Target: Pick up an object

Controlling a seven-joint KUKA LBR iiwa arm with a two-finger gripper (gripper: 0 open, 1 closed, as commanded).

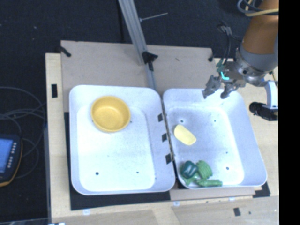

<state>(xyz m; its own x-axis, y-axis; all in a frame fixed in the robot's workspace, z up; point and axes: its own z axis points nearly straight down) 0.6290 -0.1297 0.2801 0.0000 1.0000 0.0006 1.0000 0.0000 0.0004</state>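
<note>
Step in hand: the approach, as I judge it; nothing is lifted yet, and no object has been singled out.
Tool: the two-finger tool (217,89) hangs over the right-hand shallow white plastic bin (248,125), at about 1 o'clock of that bin, near its far rim. Its two dark fingers are spread apart and point down, with nothing between them.
Arm: the grey arm with the orange band (260,32) comes in from 3 o'clock of the view.
Nearest candidate: a pale yellow rounded soft-looking lump (184,135) lies in the right bin at about 9 o'clock, close to the wall that meets the other bin.
Other candidates: a dark green blocky object (189,169) and a lighter green knobbly toy (205,172) lie touching each other at 6 o'clock of the same bin, against its near wall.
Left bin: the left-hand shallow white plastic bin (79,139) carries a yellow round plastic bowl (110,113) at about 11 o'clock.
Next move calls for: travel toward 7 o'clock from the tool's present spot, a descent with the fingers either side of the yellow lump, then closing. The lump stands free, so it seems the easier grasp; the green pair crowd the wall and each other.
</note>
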